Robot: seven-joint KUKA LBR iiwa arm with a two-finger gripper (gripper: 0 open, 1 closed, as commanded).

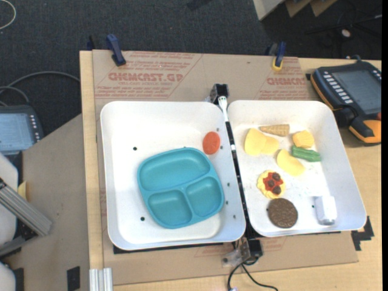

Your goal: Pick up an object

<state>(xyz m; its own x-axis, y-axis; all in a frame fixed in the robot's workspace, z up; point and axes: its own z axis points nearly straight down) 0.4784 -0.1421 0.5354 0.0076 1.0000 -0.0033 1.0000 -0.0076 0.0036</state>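
White right bin: yellow pieces, cone, green piece, pizza, brown cookie, indistinct white object | left bin: teal divided tray, orange ball beside it

We see a brown cardboard-covered tabletop with two clamps, one blue and one yellow-and-blue, on its far edge. A black and orange handheld control pendant lies at its right, and grey carpet beyond.
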